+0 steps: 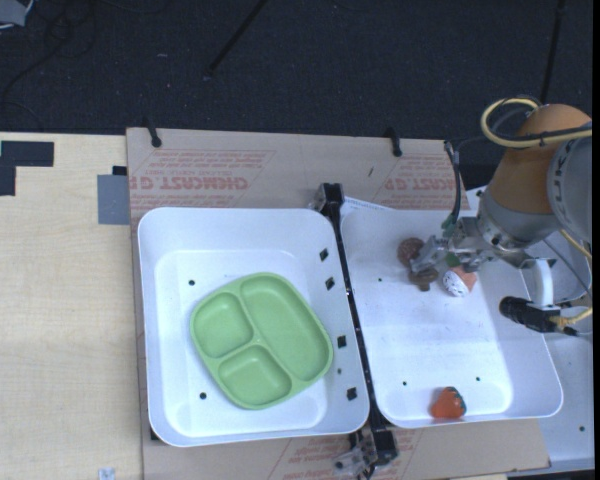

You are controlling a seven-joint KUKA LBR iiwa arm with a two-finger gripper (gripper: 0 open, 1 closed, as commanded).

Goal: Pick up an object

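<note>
In the right bin [480, 358], near its far side, my gripper [438, 261] is down low among small objects. A brown lump [413, 253] lies just to its left, touching or very close to the fingers. A white piece with an orange tip [458, 282] rests just to its right. An orange-red object [447, 404] sits alone by the near rim of the same bin. The arm's grey wrist and orange band [540, 158] reach in from the right.
The left bin [170, 268] holds a green divided plate [260, 340]. A black divider clip strip [345, 308] runs between the bins. A black cable fitting [525, 313] hangs off the arm over the right bin's right rim.
</note>
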